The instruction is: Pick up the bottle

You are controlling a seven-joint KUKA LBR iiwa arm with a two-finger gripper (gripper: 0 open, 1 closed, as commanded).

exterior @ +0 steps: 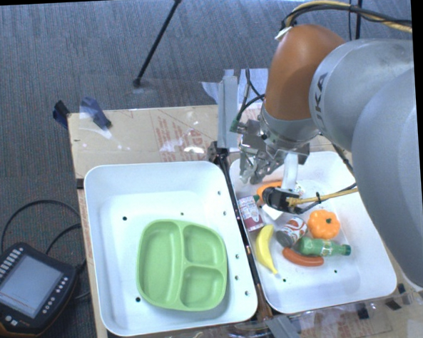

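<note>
At centre right of the frame the gripper (pixel 258 170) hangs over the right bin's (pixel 368 276) upper-left corner, its grip impossible to tell, while the green bottle (pixel 322 248) lies lower, beside the orange pumpkin (pixel 323 224).

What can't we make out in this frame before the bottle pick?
- Gripper: fingers blur into cables in the camera view, so open or shut is unclear.
- Green bottle: whether it touches the red pepper under it is too small to tell.
- Can: label too small to read.
- Right bin: far corner hidden by the arm.
</note>
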